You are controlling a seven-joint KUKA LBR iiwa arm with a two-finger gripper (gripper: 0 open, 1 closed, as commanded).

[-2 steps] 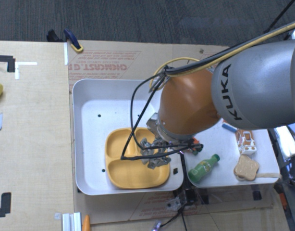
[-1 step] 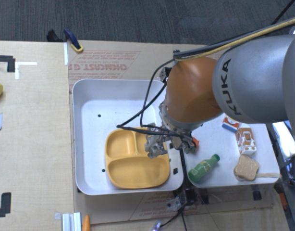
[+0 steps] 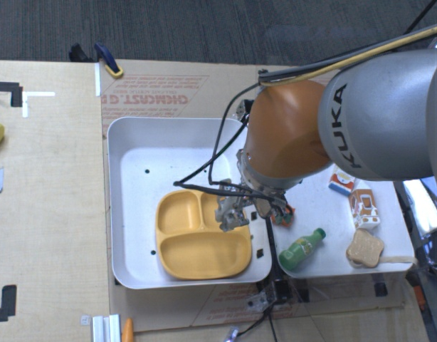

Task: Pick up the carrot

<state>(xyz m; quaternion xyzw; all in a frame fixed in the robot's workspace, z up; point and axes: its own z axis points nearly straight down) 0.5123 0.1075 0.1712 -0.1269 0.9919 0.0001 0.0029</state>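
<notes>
Jaws (image 3: 233, 216) over yellow tray (image 3: 203, 242), state unclear (wrist blocks). Orange bit (image 3: 283, 215), probably carrot, just right across bin divider; long axis hidden.

Yellow divided tray (image 3: 197, 251), green bottle (image 3: 301, 249), toast slice (image 3: 365, 247).

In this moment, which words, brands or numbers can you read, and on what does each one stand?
"KUKA": on the grey arm, letters running down its side.
Red print on the cardboard sheet behind the left bin: upside down and too blurred to read.
Print on the small carton and the small packet in the right bin: too small to read.
</notes>
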